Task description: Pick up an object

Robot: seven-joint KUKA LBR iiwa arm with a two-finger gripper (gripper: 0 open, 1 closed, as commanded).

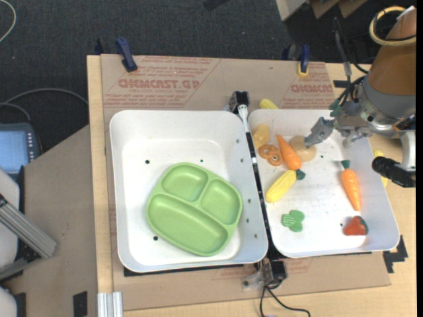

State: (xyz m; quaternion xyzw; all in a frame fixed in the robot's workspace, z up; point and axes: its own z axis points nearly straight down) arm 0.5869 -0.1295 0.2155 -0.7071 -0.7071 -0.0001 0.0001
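Note:
Toy foods lie in the right bin (380, 240). An orange carrot (289, 152) sits at its upper left beside a brown pretzel-like ring (269, 153) and a pale yellow piece (262, 135). A tan round piece (305, 153) lies just right of that carrot. Below them rest a yellow corn cob (281, 185) and a green broccoli (293, 220). A second carrot (351, 188) and a red piece (355, 226) are at the right. My gripper (328, 132) hovers over the bin's upper middle, just above and right of the tan piece, with nothing seen held.
The left bin (132, 150) holds a green divided plate (193, 207). A yellow banana-like piece (268, 104) lies at the right bin's top rim. The arm's orange band (394, 65) and grey wrist cover the bin's upper right corner. Blue clamps (125, 53) hold the board's back edge.

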